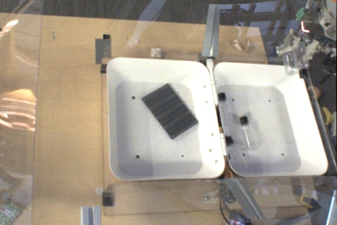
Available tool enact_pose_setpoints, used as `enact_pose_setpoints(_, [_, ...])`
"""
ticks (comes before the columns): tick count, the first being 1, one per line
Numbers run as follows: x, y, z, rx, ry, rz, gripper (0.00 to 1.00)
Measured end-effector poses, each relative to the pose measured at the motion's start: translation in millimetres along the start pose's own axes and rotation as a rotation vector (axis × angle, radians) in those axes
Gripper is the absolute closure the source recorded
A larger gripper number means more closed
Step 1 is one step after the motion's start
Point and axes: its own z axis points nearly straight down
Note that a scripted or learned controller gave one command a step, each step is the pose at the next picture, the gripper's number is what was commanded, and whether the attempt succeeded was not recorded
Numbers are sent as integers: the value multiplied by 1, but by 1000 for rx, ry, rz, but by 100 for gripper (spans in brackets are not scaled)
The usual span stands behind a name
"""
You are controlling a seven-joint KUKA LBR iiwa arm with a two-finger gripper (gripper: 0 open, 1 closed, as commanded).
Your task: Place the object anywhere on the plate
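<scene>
Table (63, 113) of pale wood seen from above at a slant, with two shallow white bins side by side near its middle. Glare from a clear sheet lies over the table at nine o'clock. A small black block (107, 38) sits at about eleven o'clock from the left bin, on a grey bracket, and another small black block (108, 198) sits just off that bin's seven o'clock corner.

The left bin (118, 160) holds a dark grey ridged plate (169, 110), rectangular and flat on the bin floor, turned so its long edges run from ten o'clock toward four o'clock. It lies a little above the bin's centre, apart from every wall.

A grey metal bar (211, 29) runs away from the seam between the bins toward twelve o'clock. Two small black clips (221, 96) sit along the seam on the right bin's side.

The right bin (310, 160) holds a small clear vial with a black cap (248, 131), lying on its side near the bin's centre, cap end toward eleven o'clock. It touches nothing but the bin floor and lies well apart from the plate, with the seam between them.

The pincer (296, 55) hangs past the right bin's one o'clock corner, over the bin's rim, well apart from the vial. Whether it is open or closed cannot be told from this angle; nothing shows between its tips.
</scene>
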Motion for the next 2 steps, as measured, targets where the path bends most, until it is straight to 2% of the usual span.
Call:
enact_pose_setpoints(1, [23,1,-68,3,0,497,100])
enact_pose_setpoints(2, [53,-6,-139,4,0,778,100])
